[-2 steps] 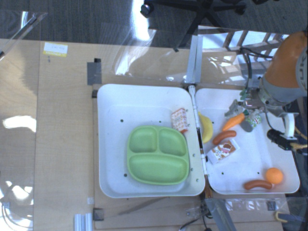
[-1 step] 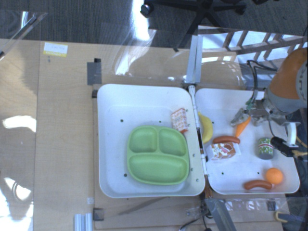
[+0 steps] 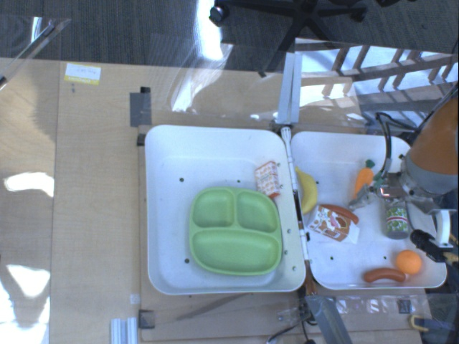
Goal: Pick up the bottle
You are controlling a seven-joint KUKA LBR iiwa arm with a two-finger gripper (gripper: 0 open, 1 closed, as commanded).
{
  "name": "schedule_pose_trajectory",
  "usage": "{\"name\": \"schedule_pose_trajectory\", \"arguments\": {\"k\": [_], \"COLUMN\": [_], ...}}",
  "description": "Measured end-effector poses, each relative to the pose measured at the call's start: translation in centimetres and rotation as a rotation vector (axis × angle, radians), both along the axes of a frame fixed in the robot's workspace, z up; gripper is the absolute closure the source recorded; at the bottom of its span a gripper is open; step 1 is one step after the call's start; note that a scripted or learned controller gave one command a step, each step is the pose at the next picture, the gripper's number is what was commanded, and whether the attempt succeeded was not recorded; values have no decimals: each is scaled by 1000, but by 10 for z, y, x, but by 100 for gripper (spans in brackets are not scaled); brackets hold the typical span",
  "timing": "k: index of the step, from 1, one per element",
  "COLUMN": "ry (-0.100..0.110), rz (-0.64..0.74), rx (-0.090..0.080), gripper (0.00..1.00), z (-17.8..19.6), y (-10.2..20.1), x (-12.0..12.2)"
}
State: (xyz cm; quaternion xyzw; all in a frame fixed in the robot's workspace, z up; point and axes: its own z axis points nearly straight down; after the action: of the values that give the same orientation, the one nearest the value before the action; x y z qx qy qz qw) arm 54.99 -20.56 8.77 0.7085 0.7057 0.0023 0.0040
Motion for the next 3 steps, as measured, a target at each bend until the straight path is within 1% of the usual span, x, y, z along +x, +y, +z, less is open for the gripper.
{"name": "schedule_pose_trajectory", "arguments": {"k": [1, 2, 3], "ry": [3, 1, -9], "rz": [19, 33, 35], "rx": [1, 0, -3], "gripper": [0, 0, 100], "z": [-1, 0, 13], "y": [24, 26, 26], "x": [97, 41, 45]}}
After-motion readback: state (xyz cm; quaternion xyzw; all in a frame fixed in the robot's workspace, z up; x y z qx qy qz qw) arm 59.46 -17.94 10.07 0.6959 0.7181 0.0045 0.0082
